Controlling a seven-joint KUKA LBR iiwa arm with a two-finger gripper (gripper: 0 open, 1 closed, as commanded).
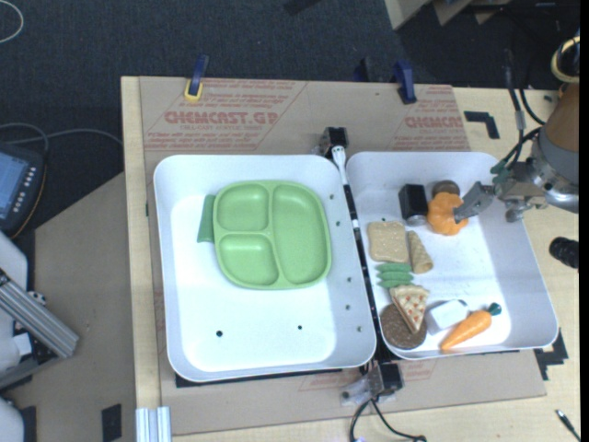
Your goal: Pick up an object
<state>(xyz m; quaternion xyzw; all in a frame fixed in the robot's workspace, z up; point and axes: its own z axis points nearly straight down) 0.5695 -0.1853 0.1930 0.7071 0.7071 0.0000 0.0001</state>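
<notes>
Two white bins; toy food crowds the right bin (525, 247).
Gripper (465, 210) hovers beside the orange fruit (444, 214), grip state unclear; nothing looks lifted, so picking remains undone.

Open floor behind the green tray (272, 233); toy food (405, 274) crowding the right bin (525, 274).

A bench (276, 109) covered in printed brown cardboard carried two shallow white bins, left (184, 274) and right (515, 265), side by side
</notes>
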